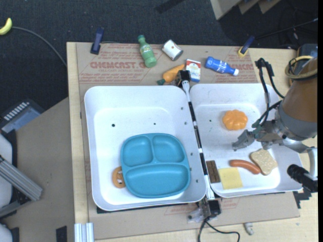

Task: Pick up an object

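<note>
The gripper [247,139] hangs low in the right bin [212,97], fingers spread and holding nothing. The nearest targets are the sausage [245,165] at its 6 o'clock and the bread [264,161] at 4. It should centre over one target, then descend straight before closing.

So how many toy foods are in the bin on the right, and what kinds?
Orange pumpkin: 1
Sausage: 1
Bread slice: 1
Yellow cheese slice: 1
Brown chocolate bar: 1
Total: 5
</note>
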{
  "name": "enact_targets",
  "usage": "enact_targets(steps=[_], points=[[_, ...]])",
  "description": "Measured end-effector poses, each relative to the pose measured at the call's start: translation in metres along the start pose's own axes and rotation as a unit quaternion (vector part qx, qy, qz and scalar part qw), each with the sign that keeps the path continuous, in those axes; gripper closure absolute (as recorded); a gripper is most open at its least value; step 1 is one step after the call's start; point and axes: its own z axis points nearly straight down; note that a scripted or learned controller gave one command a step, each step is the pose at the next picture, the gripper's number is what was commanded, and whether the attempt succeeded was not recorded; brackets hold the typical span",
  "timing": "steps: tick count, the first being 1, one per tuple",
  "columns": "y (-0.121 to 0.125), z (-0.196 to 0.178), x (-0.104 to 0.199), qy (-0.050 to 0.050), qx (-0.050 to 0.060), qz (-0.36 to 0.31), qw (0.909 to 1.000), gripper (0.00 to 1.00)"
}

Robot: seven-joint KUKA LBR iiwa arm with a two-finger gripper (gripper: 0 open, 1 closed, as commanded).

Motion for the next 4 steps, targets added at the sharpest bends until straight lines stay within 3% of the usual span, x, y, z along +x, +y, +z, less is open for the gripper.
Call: enact_targets(steps=[1,2,3,4], points=[[0.062,0.019,-0.002,-0.001,-0.002,0.000,1.0000,0.00],[0.121,0.101,-0.024,-0.001,0.000,0.000,1.0000,0.00],[0.122,0.090,-0.024,-0.001,-0.003,0.000,1.0000,1.00],[0.104,-0.001,0.057,0.000,-0.002,-0.001,1.0000,1.00]])
